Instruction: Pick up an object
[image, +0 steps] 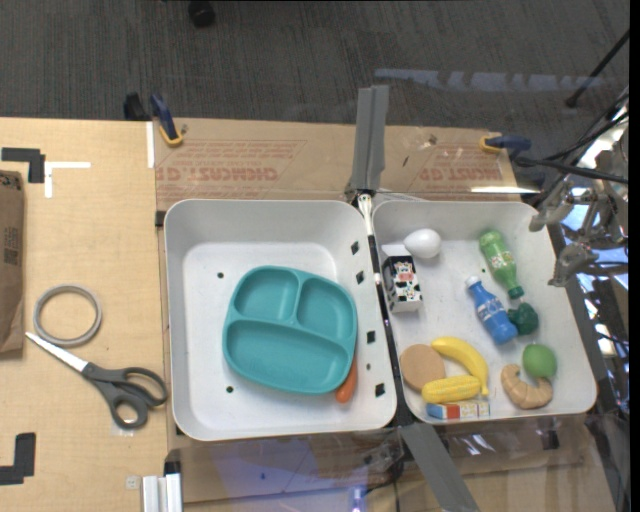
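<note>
Toys crowded the right bin (560, 260): a banana (464, 358), a croissant (525, 387) and a blue bottle (491, 311) lay near one another. The gripper (575, 225) hung at that bin's right edge; how its claw stood, I couldn't tell. Coming down there, it risked striking the wall or nudging neighbours aside.

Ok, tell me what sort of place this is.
Probably a robotics lab test bench: two shallow white bins side by side, plastic toy food such as a yellow banana, and grey-handled scissors beside a tape roll on a cardboard-covered worktop.
</note>
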